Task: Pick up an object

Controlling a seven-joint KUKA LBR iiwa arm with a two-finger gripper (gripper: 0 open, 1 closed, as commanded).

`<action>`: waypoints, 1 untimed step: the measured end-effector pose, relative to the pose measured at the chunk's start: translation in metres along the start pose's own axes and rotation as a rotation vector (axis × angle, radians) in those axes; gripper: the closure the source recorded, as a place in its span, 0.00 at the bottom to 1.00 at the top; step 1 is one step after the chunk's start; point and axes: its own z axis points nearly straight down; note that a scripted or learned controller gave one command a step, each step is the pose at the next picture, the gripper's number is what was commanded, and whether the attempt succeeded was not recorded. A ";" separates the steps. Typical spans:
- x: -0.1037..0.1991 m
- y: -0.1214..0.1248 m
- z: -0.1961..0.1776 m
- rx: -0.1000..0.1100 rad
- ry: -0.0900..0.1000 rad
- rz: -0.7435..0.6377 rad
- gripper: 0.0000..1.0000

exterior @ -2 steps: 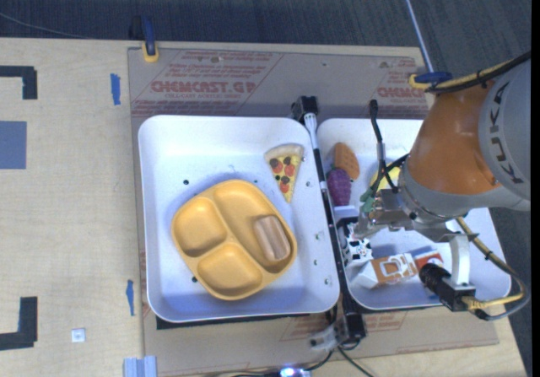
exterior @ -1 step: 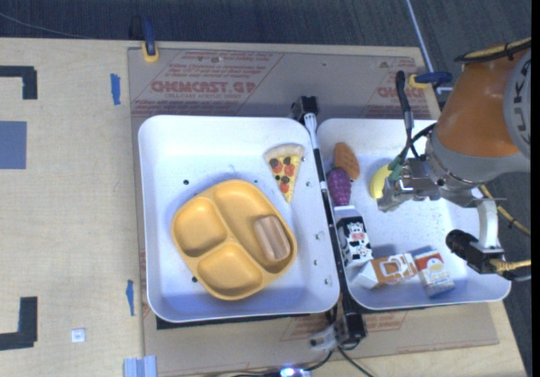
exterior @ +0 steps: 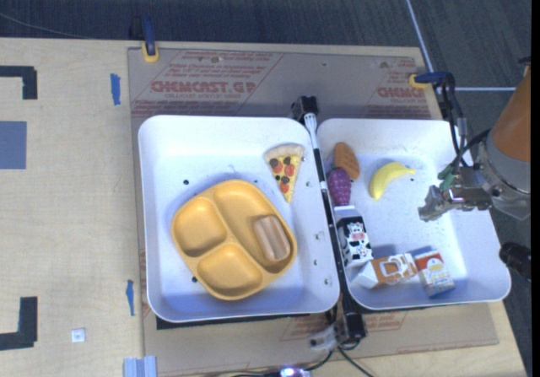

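Note:
My gripper (exterior: 436, 203) hangs over the right side of the right bin (exterior: 472, 148), with nothing visible between its fingers. In that bin lie a yellow banana (exterior: 389, 177), a brown bread roll (exterior: 347, 160), a purple grape bunch (exterior: 339, 187), a black-and-white cow-pattern carton (exterior: 356, 241) and an orange-and-white carton (exterior: 409, 270). The banana lies to the gripper's left, and the orange carton sits below it toward the front edge.
The left bin (exterior: 177, 148) holds a yellow divided plate (exterior: 202, 228) with a hot dog (exterior: 272, 238) in one compartment, and a pizza slice (exterior: 285, 166) at its back right. Blue clamps sit at the board's back corners. A cable runs along the divider between bins.

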 end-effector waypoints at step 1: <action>0.053 0.022 0.060 0.005 0.003 -0.001 1.00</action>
